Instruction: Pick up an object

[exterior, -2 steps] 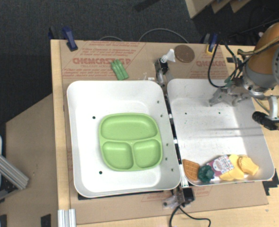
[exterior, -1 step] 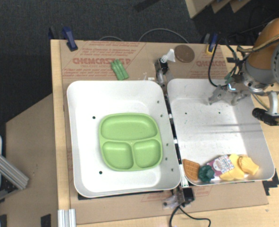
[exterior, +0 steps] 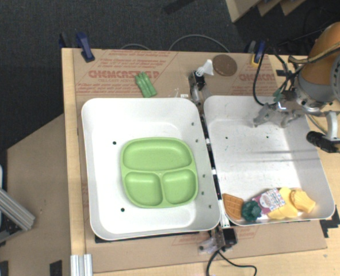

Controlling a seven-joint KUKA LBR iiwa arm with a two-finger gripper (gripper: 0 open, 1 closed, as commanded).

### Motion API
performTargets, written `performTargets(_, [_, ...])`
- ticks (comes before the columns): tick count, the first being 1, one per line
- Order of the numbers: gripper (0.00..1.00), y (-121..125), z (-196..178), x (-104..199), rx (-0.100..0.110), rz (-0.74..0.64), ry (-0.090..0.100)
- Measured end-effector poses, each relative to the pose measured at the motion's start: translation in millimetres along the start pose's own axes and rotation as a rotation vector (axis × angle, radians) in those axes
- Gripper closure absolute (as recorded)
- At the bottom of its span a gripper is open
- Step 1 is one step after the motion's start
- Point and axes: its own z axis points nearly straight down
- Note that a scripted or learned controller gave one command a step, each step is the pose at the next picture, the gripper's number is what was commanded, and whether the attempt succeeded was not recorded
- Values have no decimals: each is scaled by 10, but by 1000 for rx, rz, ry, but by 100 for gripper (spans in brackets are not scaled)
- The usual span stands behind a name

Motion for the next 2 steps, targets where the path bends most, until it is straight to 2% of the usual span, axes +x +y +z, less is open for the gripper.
performTargets(1, [0,13,-907,-49,-27,2,-18])
performTargets(2, [0,-334,24,-29,-14,2,-7])
